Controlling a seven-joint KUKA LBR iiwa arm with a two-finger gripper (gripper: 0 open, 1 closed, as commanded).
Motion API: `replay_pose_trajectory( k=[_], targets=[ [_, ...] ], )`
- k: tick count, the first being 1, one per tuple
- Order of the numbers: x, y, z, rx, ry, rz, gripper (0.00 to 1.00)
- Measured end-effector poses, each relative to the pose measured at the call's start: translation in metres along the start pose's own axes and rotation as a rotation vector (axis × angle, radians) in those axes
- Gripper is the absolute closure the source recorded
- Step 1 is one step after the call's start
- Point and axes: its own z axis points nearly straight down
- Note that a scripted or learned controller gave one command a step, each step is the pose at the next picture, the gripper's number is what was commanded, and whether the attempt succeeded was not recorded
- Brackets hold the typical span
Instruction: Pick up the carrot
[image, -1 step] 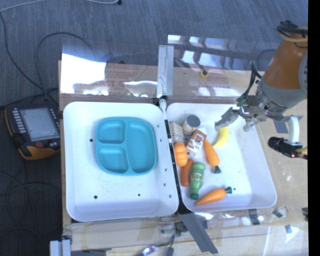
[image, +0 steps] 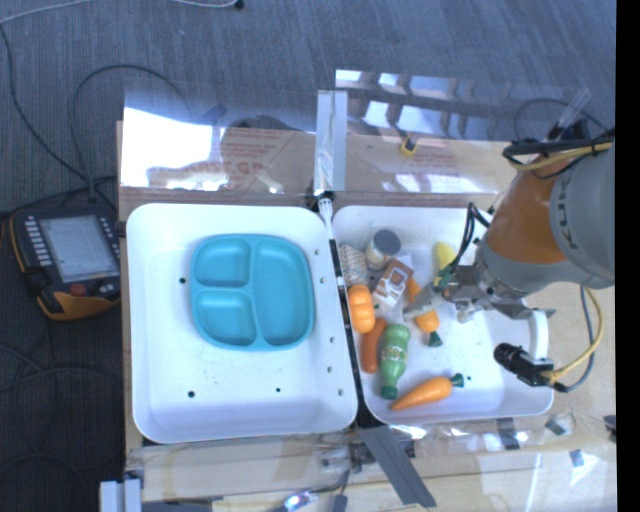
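Observation:
The carrot is orange with a green stub at its right end. It lies flat near the front wall of the right bin, pointing left and slightly down. My gripper hangs over the middle of that bin, under the grey wrist and orange band. It sits well behind the carrot, close to a small orange piece. Nothing of the carrot is at the gripper.
Left of the carrot are a green bottle, an orange fruit and a darker orange stick. Further back sit a brown box, a grey can and a yellow item. The left bin holds a blue divided plate.

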Motion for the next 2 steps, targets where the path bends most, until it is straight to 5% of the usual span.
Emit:
replay_pose_trajectory(
  k=[1, 2],
  targets=[
    [0.001, 0.000, -0.007, 0.003, 0.004, -0.003, 1.00],
    [0.048, -0.026, -0.123, -0.002, -0.003, 0.053, 1.00]
  ],
)
